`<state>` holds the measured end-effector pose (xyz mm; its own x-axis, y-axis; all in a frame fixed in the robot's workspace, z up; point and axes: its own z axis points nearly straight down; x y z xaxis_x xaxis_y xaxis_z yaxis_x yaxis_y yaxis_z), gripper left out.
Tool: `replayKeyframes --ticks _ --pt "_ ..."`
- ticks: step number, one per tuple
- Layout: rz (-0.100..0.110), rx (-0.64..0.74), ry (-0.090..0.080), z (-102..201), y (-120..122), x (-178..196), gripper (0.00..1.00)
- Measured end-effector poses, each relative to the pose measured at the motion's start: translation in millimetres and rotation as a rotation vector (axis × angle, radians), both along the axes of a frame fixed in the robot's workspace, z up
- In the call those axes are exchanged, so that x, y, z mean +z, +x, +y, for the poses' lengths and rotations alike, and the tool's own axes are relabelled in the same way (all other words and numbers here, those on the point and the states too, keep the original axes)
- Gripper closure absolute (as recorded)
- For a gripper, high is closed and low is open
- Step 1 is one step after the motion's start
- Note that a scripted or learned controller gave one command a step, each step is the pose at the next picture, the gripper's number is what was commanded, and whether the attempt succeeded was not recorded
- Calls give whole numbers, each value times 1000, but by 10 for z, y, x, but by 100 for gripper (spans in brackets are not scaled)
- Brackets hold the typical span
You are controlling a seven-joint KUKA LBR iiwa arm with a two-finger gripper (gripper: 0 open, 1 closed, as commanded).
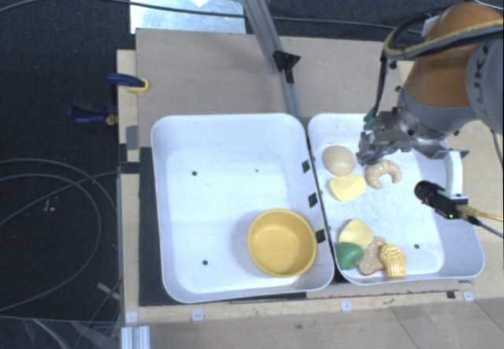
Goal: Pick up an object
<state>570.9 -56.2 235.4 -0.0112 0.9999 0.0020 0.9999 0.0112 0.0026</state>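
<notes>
Two white bins are seen side by side on the bench. The left bin (197, 158) contains a yellow bowl (282, 242), upright, near its front right corner. The right bin (465, 257) contains several small items: a pale egg-shaped piece (339, 158) near the back left, a croissant-shaped piece (383, 173) just beside it to the right, and a yellow wedge (346, 187) just in front of the two. Nearer the front, a yellow-green piece (356, 232), a green piece (350, 254), a tan piece (370, 258) and a ridged yellow piece (393, 260) are clustered together, touching or nearly so.

The gripper (376, 149) is positioned low over the back of the right bin, between the egg-shaped piece and the croissant-shaped piece, just above the latter. How far the gripper is open cannot be told, and nothing is seen in its grasp.
</notes>
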Motion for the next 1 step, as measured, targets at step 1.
replayKeyframes --ticks 1 --pt "1 0 0 579 137 -97 100"
